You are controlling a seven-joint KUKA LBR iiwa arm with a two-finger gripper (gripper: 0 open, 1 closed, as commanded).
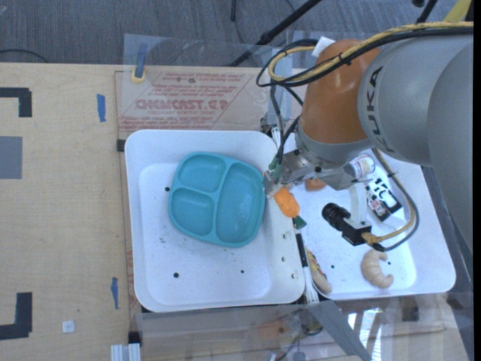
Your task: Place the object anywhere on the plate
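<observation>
- Arm point(421, 89): smooth grey casing with an orange band, reaching in from the right, its wrist low over the seam between the two bins.
- Left bin point(150, 277) and right bin point(432, 277): shallow, white, with round corners. Both look like matte plastic, and the floors carry a few dark specks.
- Plate point(218, 198): teal, glossy and round-cornered, moulded into three compartments. It sits in the left bin, towards that bin's right wall, and nothing rests on it, so the placement is not yet done.
- Croissant-shaped piece point(376, 269): pale tan and curved, lying in the right bin well apart from the plate.
- Orange object point(285, 201): small, smooth and tapered, with a green tip (carrot-like, probably the task item). It sits at the divider, just beside the plate's right edge and not on it. The short transfer leftward remains.
- Gripper point(272, 175): directly above the orange object. Whether it is released, clenched or grasping cannot be told.
</observation>
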